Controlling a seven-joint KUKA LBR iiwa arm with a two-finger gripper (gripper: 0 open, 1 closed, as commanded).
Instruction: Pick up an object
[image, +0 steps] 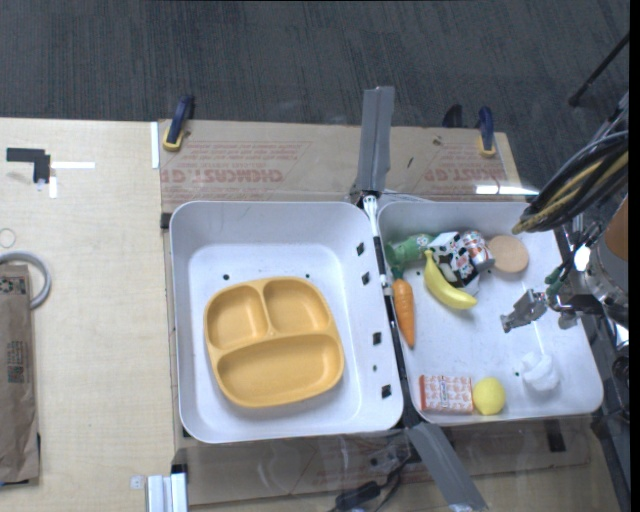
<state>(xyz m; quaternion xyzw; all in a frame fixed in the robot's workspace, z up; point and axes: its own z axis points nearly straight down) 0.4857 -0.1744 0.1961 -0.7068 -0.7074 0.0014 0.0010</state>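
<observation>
The right bin (580, 405) holds several objects. An orange carrot (403, 310) lies along its left wall, with a yellow banana (447, 285) beside it. At the back are a green item (408, 248), a black-and-white toy (466, 254) and a tan round disc (509, 254). A red-and-white box (445, 393) and a yellow lemon (489, 396) lie at the front. A small white object (541, 372) sits near the right side. My gripper (545, 315) hangs open over the bin's right part, just above and behind the white object, with nothing between its fingers.
The left bin (190, 330) holds a yellow divided plate (274, 340). A grey divider (376, 140) rises between the bins at the back. Cables and the arm (590, 200) crowd the right edge. Cardboard (270, 165) lies behind the bins.
</observation>
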